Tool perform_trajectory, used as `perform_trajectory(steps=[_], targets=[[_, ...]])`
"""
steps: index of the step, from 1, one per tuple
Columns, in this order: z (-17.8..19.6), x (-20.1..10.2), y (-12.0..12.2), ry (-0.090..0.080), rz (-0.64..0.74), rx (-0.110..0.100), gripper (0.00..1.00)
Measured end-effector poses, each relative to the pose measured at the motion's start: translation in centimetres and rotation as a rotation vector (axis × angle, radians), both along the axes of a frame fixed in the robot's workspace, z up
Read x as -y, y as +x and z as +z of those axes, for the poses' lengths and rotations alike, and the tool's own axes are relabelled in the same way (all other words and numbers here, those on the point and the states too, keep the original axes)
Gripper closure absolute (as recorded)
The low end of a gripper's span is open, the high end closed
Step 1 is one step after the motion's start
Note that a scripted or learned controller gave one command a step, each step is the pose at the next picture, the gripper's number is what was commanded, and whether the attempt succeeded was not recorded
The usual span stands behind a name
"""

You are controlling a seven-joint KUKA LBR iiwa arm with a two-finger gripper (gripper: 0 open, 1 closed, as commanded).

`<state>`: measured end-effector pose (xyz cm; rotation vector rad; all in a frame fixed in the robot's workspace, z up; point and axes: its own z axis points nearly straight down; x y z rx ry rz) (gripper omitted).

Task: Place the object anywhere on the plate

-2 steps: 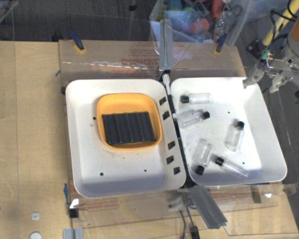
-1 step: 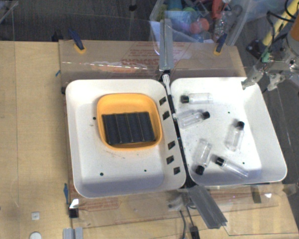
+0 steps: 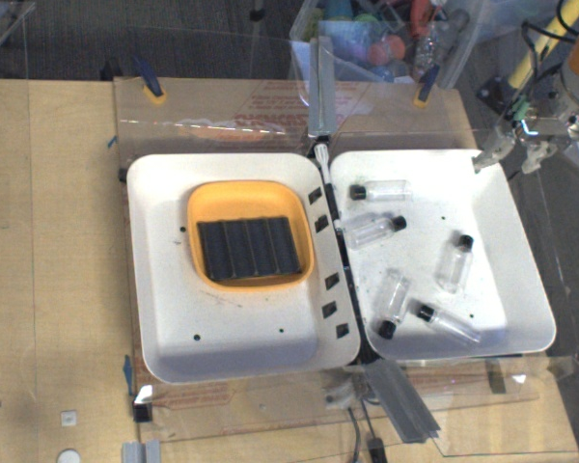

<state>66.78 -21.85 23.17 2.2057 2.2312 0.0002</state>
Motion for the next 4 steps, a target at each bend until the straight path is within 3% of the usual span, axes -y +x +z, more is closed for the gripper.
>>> perform_trajectory(steps=[4], targets=[[0.18, 0.18, 0.06, -0.001, 0.221, 0.000, 0.00]])
